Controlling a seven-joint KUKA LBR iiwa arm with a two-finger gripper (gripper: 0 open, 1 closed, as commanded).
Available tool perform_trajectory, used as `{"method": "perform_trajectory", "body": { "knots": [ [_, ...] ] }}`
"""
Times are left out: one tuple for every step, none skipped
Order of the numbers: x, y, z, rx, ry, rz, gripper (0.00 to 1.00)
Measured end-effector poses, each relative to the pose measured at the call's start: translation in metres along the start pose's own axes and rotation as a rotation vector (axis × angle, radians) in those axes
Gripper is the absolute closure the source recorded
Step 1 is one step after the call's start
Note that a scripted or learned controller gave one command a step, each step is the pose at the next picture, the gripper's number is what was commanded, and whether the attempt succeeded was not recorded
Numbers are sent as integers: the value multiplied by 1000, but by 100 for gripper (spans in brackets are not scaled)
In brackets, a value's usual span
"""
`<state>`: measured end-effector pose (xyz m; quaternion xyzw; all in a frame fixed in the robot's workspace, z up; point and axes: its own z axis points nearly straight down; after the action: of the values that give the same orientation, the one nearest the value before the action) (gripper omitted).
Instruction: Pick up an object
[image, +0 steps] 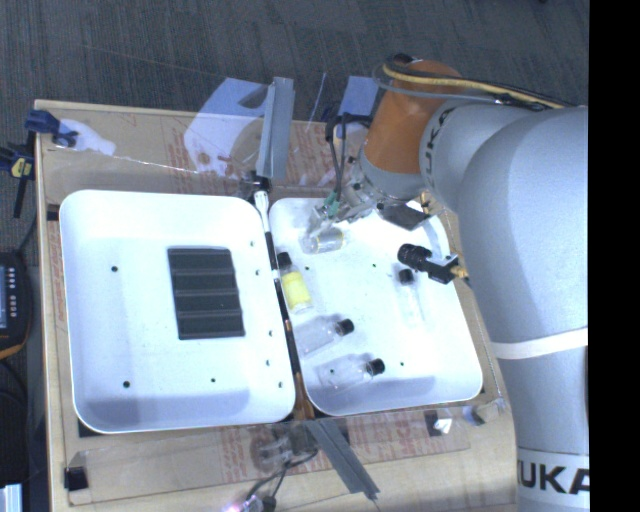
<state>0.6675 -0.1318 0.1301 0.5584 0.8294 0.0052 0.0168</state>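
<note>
My gripper (337, 207) is low over the far left corner of the right bin (450, 370), under the orange-banded wrist. A small clear bottle (323, 240) lies just in front of the gripper, close to its tip; whether they touch is unclear. Further forward in the same bin, a yellow bottle with a black cap (295, 288) lies near the left wall. A clear bottle with a black cap (325, 331) and another like it (352, 371) lie near the front. In the left bin (100, 230), a black ribbed rectangular block (205, 292) lies flat.
The grey arm covers the bench's right side and overhangs the right bin's right edge. A metal rail (272, 125) and blue-white clutter (232, 105) stand behind the bins. Another metal piece (340, 460) lies in front of them.
</note>
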Motion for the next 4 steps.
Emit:
{"method": "perform_trajectory", "body": {
  "knots": [
    [0,0,0,0,0,0,0],
    [-68,-41,38,29,22,-27,0],
    [-1,-12,33,25,11,-19,0],
    [0,-10,23,25,14,-24,100]
  ]
}}
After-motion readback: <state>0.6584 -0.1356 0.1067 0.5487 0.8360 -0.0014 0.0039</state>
